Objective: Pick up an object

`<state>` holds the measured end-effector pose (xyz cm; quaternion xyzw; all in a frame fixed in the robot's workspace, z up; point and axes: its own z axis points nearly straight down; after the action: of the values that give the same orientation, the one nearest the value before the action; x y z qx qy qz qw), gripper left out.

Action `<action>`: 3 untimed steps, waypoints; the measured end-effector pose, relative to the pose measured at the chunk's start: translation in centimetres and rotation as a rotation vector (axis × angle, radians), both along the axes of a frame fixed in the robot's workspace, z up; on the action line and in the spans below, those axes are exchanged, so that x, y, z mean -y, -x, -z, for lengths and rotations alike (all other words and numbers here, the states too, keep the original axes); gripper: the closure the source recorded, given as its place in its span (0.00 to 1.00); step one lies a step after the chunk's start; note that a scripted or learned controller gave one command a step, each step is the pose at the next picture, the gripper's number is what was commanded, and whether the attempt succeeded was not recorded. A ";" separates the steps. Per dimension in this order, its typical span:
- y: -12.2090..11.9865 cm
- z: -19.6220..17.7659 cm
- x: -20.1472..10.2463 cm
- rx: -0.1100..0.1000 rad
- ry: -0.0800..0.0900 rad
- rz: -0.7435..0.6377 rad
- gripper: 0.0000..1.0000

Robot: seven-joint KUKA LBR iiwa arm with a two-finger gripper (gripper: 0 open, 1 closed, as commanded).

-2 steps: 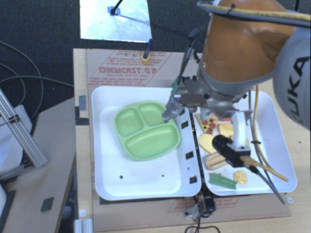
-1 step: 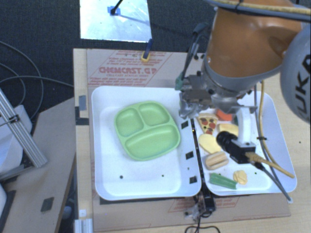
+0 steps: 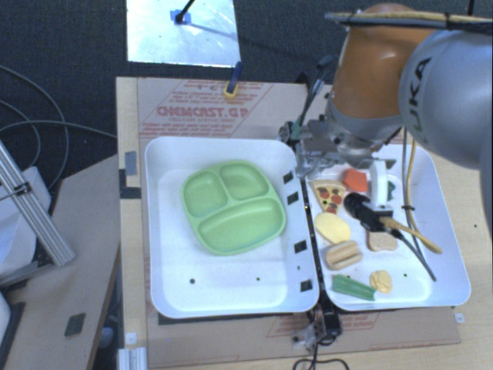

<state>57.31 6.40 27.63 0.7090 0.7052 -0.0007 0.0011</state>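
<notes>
The pincer [image 3: 312, 163] sits hidden beneath the arm, state untellable; pizza slice [image 3: 330, 196] just below, green tray [image 3: 232, 206] leftward.

The arm [image 3: 431, 68] is bulky and rounded, its big outer shell a smooth silver-grey with part of a dark maker's name in capital letters on its side. Next to that shell sits a broad, glossy orange band [image 3: 370, 68], domed on top and edged by a thin grey rim. Below the band the wrist narrows into a pale grey metal ring and a cluster of darker fittings. Thin black cables run along the wrist, and a yellow one hangs beside a white block under it.
</notes>
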 end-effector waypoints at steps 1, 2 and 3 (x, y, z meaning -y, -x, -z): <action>1.1 4.2 -8.6 -0.002 -0.004 -0.014 1.00; 3.8 4.6 -12.7 -0.003 -0.005 -0.013 1.00; -4.6 11.7 -8.9 0.001 0.000 -0.002 1.00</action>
<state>61.88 15.28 15.96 0.7084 0.7058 -0.0003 0.0012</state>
